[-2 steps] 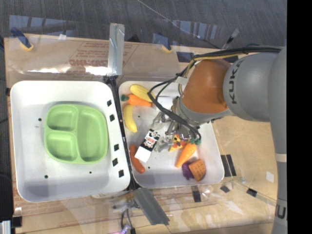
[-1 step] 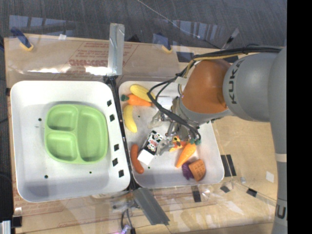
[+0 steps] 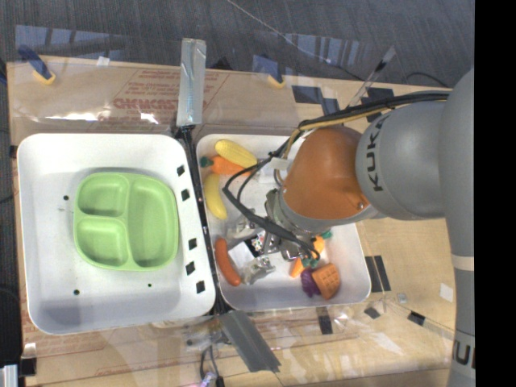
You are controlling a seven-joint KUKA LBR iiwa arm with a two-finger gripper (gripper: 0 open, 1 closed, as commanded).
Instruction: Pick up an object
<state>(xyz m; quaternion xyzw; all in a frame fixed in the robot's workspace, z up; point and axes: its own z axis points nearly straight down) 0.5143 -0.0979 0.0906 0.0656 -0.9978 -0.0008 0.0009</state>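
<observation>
Cardboard-covered bench (image 3: 97,95) on dark carpet (image 3: 97,6), two white bins (image 3: 40,216); tool (image 3: 256,258) grip indiscernible.

The arm (image 3: 379,168) is blocking your view of much of the right bin (image 3: 355,285), and the gripper (image 3: 260,252) is too cluttered to read.

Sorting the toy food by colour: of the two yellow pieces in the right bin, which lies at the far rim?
The yellow corn cob, lying across the bin's top-left corner beside the carrot. The other yellow piece, the banana, lies lower along the left wall.
</observation>
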